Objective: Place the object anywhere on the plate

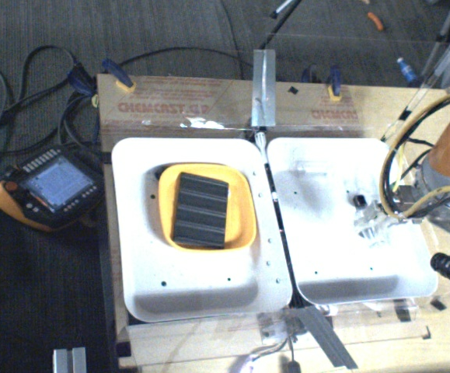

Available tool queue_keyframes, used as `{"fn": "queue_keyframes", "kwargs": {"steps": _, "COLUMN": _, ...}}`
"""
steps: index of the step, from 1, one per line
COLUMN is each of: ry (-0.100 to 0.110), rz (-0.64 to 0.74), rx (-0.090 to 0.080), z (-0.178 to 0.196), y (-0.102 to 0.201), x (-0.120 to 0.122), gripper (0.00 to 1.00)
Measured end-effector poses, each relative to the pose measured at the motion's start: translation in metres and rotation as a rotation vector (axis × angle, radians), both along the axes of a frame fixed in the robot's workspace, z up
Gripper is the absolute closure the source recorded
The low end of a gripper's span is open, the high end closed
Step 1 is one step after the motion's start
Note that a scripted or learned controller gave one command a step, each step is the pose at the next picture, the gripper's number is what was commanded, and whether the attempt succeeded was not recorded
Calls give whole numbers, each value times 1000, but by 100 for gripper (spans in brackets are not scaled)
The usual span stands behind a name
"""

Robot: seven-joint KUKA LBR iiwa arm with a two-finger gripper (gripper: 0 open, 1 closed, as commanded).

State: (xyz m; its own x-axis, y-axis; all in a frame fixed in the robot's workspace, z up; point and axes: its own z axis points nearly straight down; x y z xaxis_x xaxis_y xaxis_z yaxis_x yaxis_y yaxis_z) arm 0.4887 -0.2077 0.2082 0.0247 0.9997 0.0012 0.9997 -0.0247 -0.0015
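Note:
A yellow plate (244,208) sits in the left bin (197,286). A dark grey ribbed rectangular block (201,209) lies flat on the plate, covering most of its middle. My gripper (371,225) hangs low over the right bin (326,270), near its right side, far from the plate and the block. Nothing shows in the gripper. The arm's wrist and its cable bundle (399,169) come in from the right edge.
A wooden bench (186,107) bears both bins. A metal bar (264,92) stands upright behind the seam between them. A teach pendant (50,189) with cables lies on the floor to the left. Clamps sit at the bench's far edge.

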Motion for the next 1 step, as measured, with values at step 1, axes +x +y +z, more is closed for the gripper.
{"fn": "queue_keyframes", "kwargs": {"steps": 1, "ry": 0, "rz": 0, "rx": 0, "z": 0, "y": 0, "x": 0, "gripper": 0}}
